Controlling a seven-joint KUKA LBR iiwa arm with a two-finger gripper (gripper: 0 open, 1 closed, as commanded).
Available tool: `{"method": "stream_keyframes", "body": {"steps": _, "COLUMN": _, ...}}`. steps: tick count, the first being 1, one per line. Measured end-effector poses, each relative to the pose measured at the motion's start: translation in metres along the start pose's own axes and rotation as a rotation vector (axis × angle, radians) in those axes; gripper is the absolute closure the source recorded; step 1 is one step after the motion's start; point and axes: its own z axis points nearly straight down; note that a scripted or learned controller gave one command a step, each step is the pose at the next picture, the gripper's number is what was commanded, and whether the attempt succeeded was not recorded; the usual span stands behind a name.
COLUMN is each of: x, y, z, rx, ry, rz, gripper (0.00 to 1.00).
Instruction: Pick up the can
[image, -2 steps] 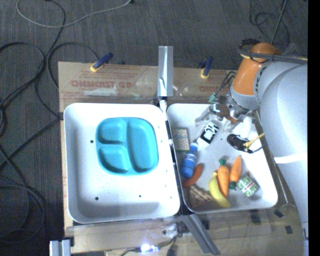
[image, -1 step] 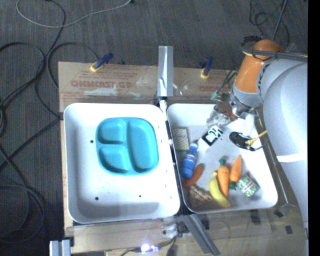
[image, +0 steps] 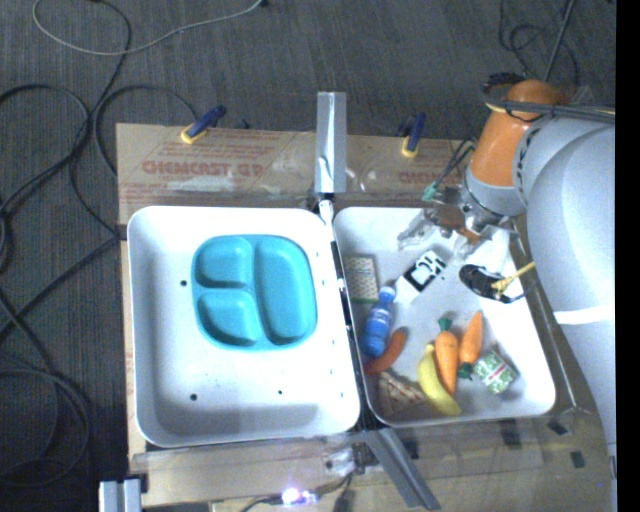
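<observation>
The grey arm with the orange band reaches in from the right, and its two-finger gripper (image: 440, 228) hangs over the far end of the right-hand shallow white bin (image: 546, 402), above a small black-and-white printed box (image: 425, 270). Whether the gripper is spread or pressed together I cannot tell; the wrist hides it, and nothing can be seen held in it

The can is most likely the small green-and-white cylinder (image: 492, 372) lying on its side in the near right corner of that bin, though it is too small to be sure. It rests just beside two orange carrots (image: 446, 362) and near a yellow banana (image: 432, 382), so it sits in a crowded corner, well apart from the gripper. A blue plastic bottle (image: 378, 325) lies against the bin's left wall

The left white bin (image: 160, 400) holds a turquoise divided tray (image: 255, 290)

By my reading the pick is not yet begun: the arm would need to cross toward the near corner and come down between the can and the carrots, where a clean grip looks awkward
</observation>
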Motion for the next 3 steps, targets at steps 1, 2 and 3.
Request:
{"method": "stream_keyframes", "body": {"steps": 1, "x": 0.003, "y": -0.043, "z": 0.009, "rx": -0.012, "ry": 0.007, "rz": 0.301, "gripper": 0.00}}
{"method": "stream_keyframes", "body": {"steps": 2, "x": 0.018, "y": -0.045, "z": 0.009, "rx": -0.013, "ry": 0.005, "rz": 0.293, "gripper": 0.00}}
{"method": "stream_keyframes", "body": {"steps": 3, "x": -0.033, "y": 0.003, "z": 0.011, "rx": 0.027, "ry": 0.006, "rz": 0.320, "gripper": 0.00}}
